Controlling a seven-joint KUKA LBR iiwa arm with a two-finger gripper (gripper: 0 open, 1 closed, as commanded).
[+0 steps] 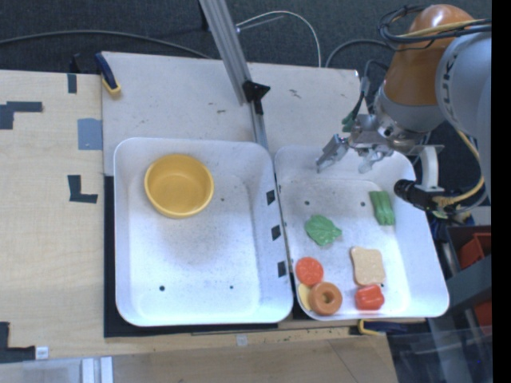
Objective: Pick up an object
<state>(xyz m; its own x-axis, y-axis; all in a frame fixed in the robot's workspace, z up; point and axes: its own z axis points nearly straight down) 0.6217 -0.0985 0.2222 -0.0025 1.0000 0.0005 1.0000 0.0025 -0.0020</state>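
- lying loose in the right bin (pixel 423 294), every candidate object: green leafy piece (pixel 322 230) near the middle, green pod (pixel 382 208) toward the right wall, slice of toast (pixel 368 265) below it.
- crowding the near edge of that bin: orange-red round slice (pixel 309 271), doughnut-like ring (pixel 326 298) touching a yellow plate rim, red chunk (pixel 369 298) just beside the toast.
- looking small, soft-coloured and toy-like, all of them; resting flat, none lifted, none tilted against another except the ring on its plate.
- judging progress: nothing picked yet, whole grasp remaining — choosing a target, descending, closing, raising.
- hovering over the far end of the right bin, gripper (pixel 349 156); fingers spreading wide apart, holding nothing between them.
- sitting well apart from the gripper, the leafy piece and pod being nearest, probably the easiest reach.
- hanging above, grey arm with orange band (pixel 423 54), reaching in from the right.
- sitting in the left bin (pixel 128 238), yellow bowl (pixel 179 184), upright, far from the gripper.
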